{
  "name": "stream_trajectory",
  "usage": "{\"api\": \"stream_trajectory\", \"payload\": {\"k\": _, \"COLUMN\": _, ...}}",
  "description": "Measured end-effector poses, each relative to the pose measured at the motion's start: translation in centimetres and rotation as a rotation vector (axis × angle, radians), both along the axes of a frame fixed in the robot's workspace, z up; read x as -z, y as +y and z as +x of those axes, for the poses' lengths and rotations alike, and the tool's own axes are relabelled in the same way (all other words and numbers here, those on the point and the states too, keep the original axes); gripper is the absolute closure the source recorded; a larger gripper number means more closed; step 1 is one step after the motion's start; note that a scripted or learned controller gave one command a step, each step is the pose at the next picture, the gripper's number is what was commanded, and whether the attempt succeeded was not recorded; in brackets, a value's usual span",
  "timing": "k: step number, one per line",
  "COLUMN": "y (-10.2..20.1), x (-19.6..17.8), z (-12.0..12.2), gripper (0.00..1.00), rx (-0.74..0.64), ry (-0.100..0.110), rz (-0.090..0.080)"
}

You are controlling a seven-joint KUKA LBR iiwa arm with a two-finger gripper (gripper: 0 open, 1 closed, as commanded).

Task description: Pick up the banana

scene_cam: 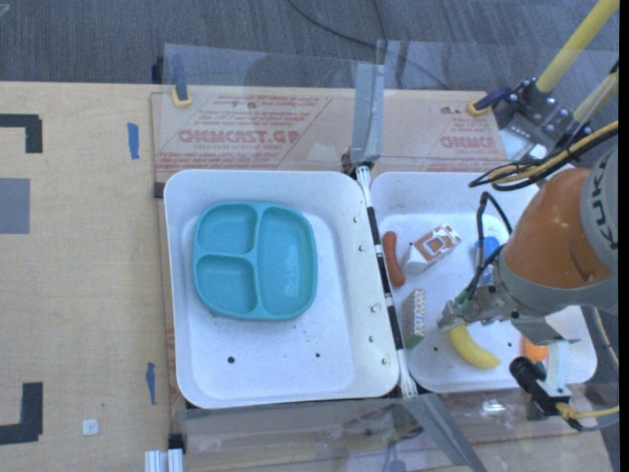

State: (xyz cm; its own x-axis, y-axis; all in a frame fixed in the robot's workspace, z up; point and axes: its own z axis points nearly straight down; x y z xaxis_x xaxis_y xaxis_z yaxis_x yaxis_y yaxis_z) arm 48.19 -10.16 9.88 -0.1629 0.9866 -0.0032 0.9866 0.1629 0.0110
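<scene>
The banana [474, 348] lies in the right bin [432, 193], toward its near edge. The gripper [465, 311] hangs just above the banana's far tip, and whether its fingers are spread or closed, I cannot tell. A red sausage [393, 259] and a small carton [433, 247] sit farther back. The left bin [265, 382] holds a teal divided plate [255, 261].

Teal divided plate [256, 262] in left bin [197, 362], hot dog [393, 258], small carton [433, 247]
</scene>
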Motion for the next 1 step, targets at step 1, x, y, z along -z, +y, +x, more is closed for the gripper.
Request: {"api": "stream_trajectory", "payload": {"k": 1, "y": 5.95, "x": -11.61, "z": -0.23, "gripper": 1.0, "rx": 0.3, "ry": 0.012, "rz": 0.002}}
